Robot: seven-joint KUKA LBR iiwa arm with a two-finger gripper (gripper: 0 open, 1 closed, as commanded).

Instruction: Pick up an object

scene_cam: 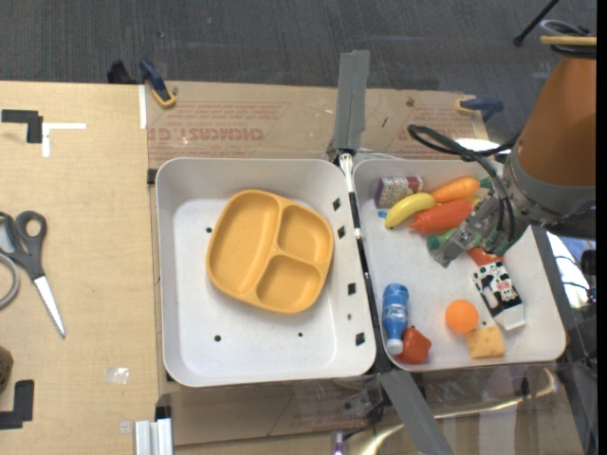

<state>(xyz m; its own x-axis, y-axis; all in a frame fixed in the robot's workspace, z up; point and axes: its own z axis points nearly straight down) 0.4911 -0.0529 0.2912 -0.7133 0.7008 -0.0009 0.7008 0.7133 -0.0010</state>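
the claw (pixel 471 238) hung low in the right bin (pixel 555 349), in the crowd of toy food at its far side, and whether it was open or closed could not be told, nor whether it held anything. the likeliest failure was a grab at a tight cluster: the red-orange pepper (pixel 442 216) lay just beside the claw toward the left bin, with the banana (pixel 410 209) beyond it and the carrot (pixel 455 189) just behind, so closing there could nudge them apart or pinch two at once. the black-and-white carton (pixel 498 290) sat just in front of the claw, the orange ball (pixel 462 317) and cheese wedge (pixel 487 341) farther forward. the blue bottle (pixel 395 306) stood well apart, toward the yellow plate (pixel 270 251).
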